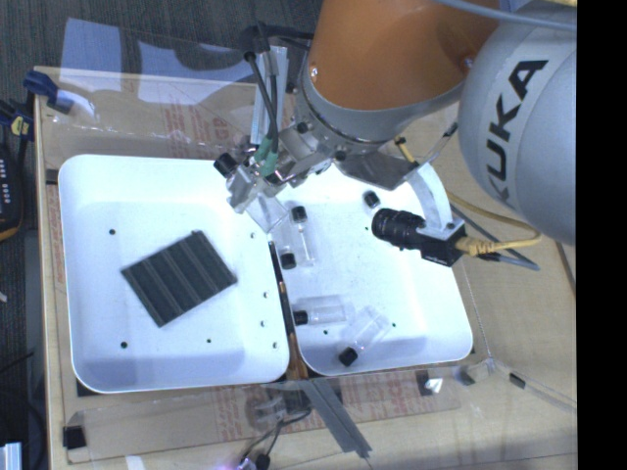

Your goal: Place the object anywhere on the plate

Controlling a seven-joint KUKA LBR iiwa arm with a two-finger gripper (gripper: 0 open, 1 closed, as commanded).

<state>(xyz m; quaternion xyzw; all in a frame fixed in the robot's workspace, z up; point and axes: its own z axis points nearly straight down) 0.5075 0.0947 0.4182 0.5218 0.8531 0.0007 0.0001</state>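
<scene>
- Fingers: whether they are apart or together I cannot tell, as the gripper [257, 202] sits in a tangle of clear and grey parts at upper centre, over the seam between the two bins.
- Handling, as a judgement: the likely object is the nearest clear vial [303, 239], which should be light, rigid, smooth and prone to rolling or slipping. Its walls might crack under hard pressure. The best hold looks to be across the middle of the barrel, square to its long axis and clear of the cap.
- Looks: it is a small transparent tube with a black cap at its upper end, lying on its side. It is hard to pick out against the white floor.
- Place: it lies in the upper left part of the right bin [446, 336], just below and right of the gripper. Whether they touch I cannot say.
- Nearby: two more clear vials lie lower in the same bin, one [331, 309] at lower centre and one [366, 327] just right of it.
- Further out: the plate [179, 276], a dark ribbed rectangle set at a slant, lies flat in the middle of the left bin [88, 179], well apart from the vials.
</scene>
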